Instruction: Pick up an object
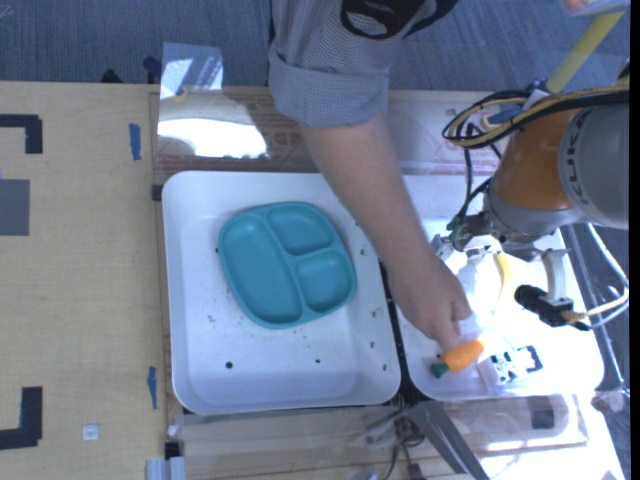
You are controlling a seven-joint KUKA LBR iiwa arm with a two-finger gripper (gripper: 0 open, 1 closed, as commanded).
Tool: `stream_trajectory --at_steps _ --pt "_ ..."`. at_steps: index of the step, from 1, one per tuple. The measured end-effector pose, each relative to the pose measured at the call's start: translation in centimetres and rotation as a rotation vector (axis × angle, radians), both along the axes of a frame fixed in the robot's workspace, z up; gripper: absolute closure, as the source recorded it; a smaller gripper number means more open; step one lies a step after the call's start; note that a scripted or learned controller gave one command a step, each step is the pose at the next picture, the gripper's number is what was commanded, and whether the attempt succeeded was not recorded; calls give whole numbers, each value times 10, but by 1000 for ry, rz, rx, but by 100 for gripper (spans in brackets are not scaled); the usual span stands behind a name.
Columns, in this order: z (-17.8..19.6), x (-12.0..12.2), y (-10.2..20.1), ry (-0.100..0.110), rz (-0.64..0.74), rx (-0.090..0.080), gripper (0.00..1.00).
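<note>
Now person's hand [440,313] touching toy carrot [460,355] in right bin [575,373] — gripper state cannot tell.

A teal-blue divided plate [288,263] lies in a white bin [190,298], whose floor carries small dark specks. The neighbouring bin [560,368] is also white, washed pale by glare. An orange toy carrot [460,356] shows a green tip. A bare, light-skinned hand [440,313] comes out of a grey, finely checked sleeve [325,43]. The robot arm [575,163] is grey with an orange band, trailed by black and yellow cables. The bench [75,268] is pale tan wood, marked with black corner brackets and small strips of blue tape.
</note>
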State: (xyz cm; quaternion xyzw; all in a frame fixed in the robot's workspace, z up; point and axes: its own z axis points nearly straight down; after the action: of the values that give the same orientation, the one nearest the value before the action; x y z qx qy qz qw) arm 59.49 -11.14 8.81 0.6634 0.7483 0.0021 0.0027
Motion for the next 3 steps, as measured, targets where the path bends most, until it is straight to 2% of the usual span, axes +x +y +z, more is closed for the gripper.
stream_trajectory --at_steps 1,2,3 --pt "12 2 -1 -7 -3 -1 100" --pt "23 3 -1 -11 -5 -2 100" --pt "100 -1 28 -1 174 -2 100"
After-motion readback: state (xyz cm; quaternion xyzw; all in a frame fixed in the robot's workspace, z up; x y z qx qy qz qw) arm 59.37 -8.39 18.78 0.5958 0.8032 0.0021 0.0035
